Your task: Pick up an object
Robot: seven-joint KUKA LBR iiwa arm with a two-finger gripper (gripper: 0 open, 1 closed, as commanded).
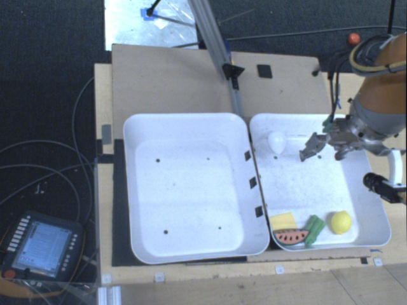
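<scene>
In the right bin (299, 186) several small objects lie along the front edge: a yellow block (283, 220), a watermelon slice (290, 236), a green piece (313, 229) and a yellow lemon (341, 222). A small white rounded object (276, 142) rests near the bin's back left corner. My gripper (325, 150) hangs over the back part of this bin, just right of the white object. It is open, with nothing between its fingers, and well apart from the objects at the front.
The left bin (187, 183) stands beside the right one, with black clips (252, 182) along the shared wall. A slanted metal pole (213, 30) rises behind the bins. A teach pendant (41, 243) and cables lie on the floor at left.
</scene>
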